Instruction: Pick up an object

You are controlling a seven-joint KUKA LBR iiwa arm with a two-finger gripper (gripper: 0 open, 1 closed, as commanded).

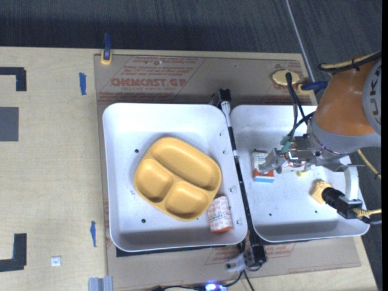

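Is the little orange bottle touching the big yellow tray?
Touching. The camera view shows the bottle pressed against the tray's lower right edge, no gap.

arm: cut off by right edge | gripper: finger gap obscured | small carton: print too small to be read

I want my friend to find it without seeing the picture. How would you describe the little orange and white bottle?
Start at the left white bin, the one holding the big yellow three-part tray. Look just off that tray's lower right corner, near the bin's front right corner, for the small bottle. It is far smaller than the tray, round-sided, whitish with an orange-red end, and lies on its side.
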